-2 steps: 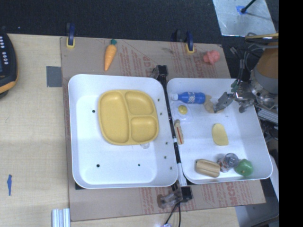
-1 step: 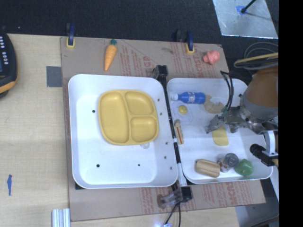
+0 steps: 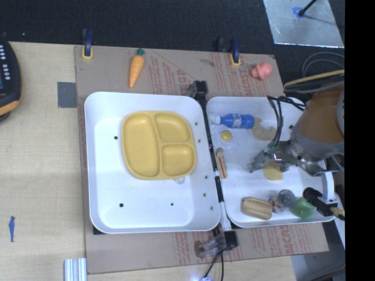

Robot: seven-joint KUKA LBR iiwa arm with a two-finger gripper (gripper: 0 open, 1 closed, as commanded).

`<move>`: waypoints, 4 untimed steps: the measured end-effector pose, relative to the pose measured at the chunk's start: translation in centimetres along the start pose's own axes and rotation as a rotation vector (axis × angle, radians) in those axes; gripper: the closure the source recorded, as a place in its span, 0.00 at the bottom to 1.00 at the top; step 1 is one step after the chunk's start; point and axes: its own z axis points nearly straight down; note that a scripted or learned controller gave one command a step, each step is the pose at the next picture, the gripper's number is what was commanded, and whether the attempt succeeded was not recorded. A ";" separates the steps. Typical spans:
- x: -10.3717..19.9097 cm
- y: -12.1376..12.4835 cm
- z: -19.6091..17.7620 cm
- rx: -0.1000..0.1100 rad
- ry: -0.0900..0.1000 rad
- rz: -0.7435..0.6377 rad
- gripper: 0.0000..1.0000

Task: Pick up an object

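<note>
Claw at centre right, low in the right bin, touching a yellow object; whether released or clenched cannot be told, possibly grasping.

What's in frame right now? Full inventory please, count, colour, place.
bins: 2, white, side by side on the bench
divided plate: 1, yellow, in the left bin
bottle: 1, blue with white cap, lying at the top of the right bin
small round piece: 1, yellow, right bin below the bottle
wooden block: 1, tan, bottom of the right bin
green object: 1, bottom right of the right bin
yellow lump: 1, right bin, just under the gripper
carrot toy: 1, orange, on the board above the left bin
pink toy: 1, on the board above the right bin
clamps: 2 counted, blue and yellow, top edge of the board
arm: 1, grey and orange, from the right
gripper: 1, over the right bin
</note>
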 end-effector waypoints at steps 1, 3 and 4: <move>-5.3 12.6 -5.1 -0.020 -0.009 -0.005 0.00; -1.1 0.7 0.1 0.001 0.000 -0.001 0.00; -1.3 1.0 -1.2 -0.004 -0.002 0.000 1.00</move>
